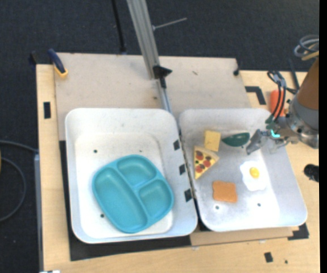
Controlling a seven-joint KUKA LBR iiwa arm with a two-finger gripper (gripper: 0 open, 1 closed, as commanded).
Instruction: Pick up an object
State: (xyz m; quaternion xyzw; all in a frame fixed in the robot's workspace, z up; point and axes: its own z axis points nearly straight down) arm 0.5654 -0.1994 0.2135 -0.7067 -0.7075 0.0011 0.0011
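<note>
In the right bin (288, 203), a dark green bowl-like piece (235, 139) lies beside a yellow cheese block (211, 140), just left of my gripper (255, 143), whose jaws I cannot tell are apart or together.

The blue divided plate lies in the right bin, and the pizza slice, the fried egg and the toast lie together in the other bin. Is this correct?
Not quite. The camera view shows the blue divided plate in the left bin; the pizza slice, fried egg and toast lie together in the other bin, the right one.
</note>
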